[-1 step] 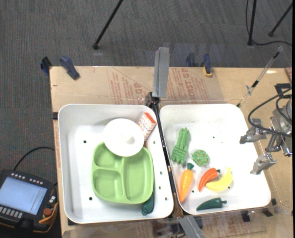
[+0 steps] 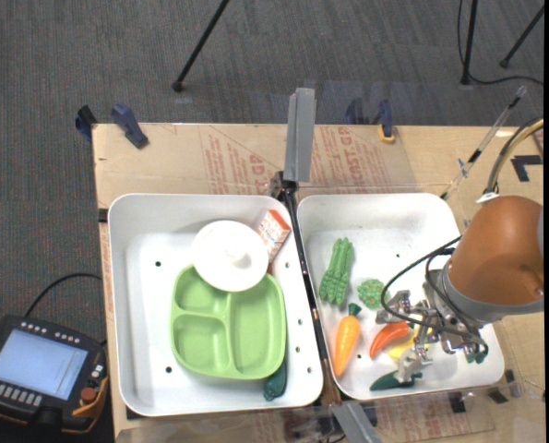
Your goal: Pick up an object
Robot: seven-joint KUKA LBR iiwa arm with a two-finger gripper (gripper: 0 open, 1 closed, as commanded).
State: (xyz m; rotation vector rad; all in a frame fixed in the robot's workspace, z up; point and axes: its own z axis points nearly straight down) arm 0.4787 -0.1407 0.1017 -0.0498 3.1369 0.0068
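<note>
Teach pendant (image 2: 36, 370) on the floor near left. Blue clamps (image 2: 129, 124) at the bench's far left edge, tripod legs (image 2: 205, 35) beyond, possibly a light stand.

1. The cardboard sheet (image 2: 348, 160) under the two white bins carries red printed lettering, seen upside down and reversed. On either side of the grey upright post (image 2: 300, 135) a short block of about three letters shows, but the letters cannot be made out for certain.
2. The small orange-and-white carton (image 2: 274, 232), just below the post's foot, has print too small to read.
</note>
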